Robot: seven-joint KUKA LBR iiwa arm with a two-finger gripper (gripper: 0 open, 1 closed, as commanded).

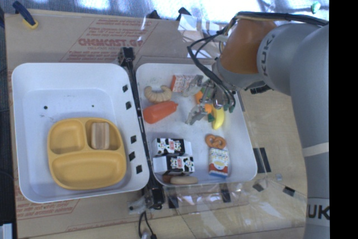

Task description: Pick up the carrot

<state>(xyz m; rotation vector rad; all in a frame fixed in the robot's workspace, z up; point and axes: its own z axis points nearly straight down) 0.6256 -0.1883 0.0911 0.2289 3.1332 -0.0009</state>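
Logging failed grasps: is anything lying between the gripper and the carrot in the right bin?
Nothing visible does. The gripper hangs over bare white floor of the right bin, and the orange tapered carrot lies to its left, apart, with open floor between them.

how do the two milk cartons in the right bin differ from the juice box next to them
The two milk cartons are black and white with a cow pattern; the juice box is orange, white and blue. The cartons lie near the bin's lower middle, the juice box further right, just below the pretzel. All three are small boxes lying in the right bin.
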